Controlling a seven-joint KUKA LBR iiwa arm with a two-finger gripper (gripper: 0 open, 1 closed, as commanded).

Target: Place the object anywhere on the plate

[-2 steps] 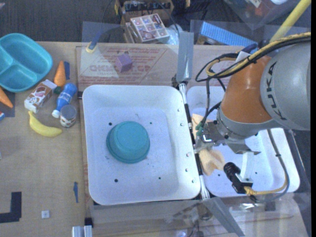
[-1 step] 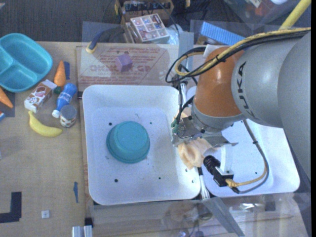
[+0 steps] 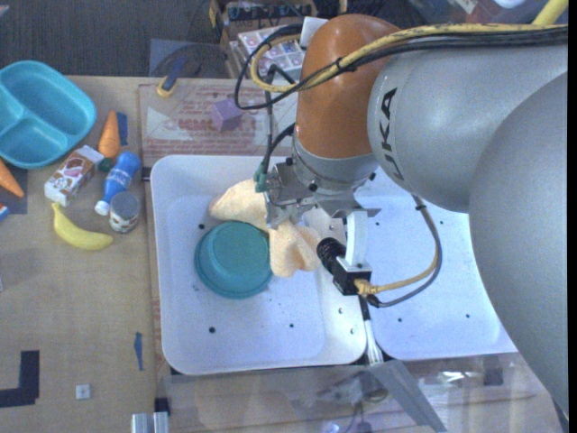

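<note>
Grey arm (image 3: 451, 106) looms nearest; pincer (image 3: 287, 207) state cannot tell, hovering over yellow cloth (image 3: 270, 233). Teal plate (image 3: 234, 258) just left of pincer, touching cloth.

Teal plate (image 3: 234, 258) top open, yellow cloth (image 3: 270, 233) crowding its right edge

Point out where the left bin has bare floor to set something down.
Free: the left bin floor along its near rim, below the teal bowl. Crowded: the middle, where the bowl, yellow cloth and gripper bunch together.
</note>
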